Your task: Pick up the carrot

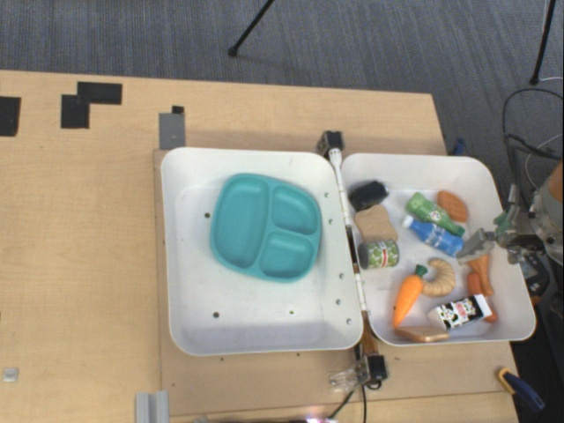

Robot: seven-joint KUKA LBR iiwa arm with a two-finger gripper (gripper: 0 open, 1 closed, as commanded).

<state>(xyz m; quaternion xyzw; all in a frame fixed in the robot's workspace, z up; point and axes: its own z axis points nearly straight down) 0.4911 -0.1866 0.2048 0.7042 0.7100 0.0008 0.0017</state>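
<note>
The carrot [406, 297] is orange with a green top and lies tilted in the lower middle of the right bin [480, 173], its tip pointing to the near edge. A tan curled pastry [442, 274] touches its green end. My gripper [495, 247] hovers over the bin's right rim, well to the right of the carrot and slightly farther back. Its fingers [478, 241] look spread apart with nothing between them.
Around the carrot lie a green can [381, 254], a brown block [376, 223], a black item [367, 192], green [429, 210] and blue [436, 236] bottles, a black-and-white carton [463, 311] and orange sausages [480, 276]. The left bin [189, 324] holds a teal divided plate [264, 227].
</note>
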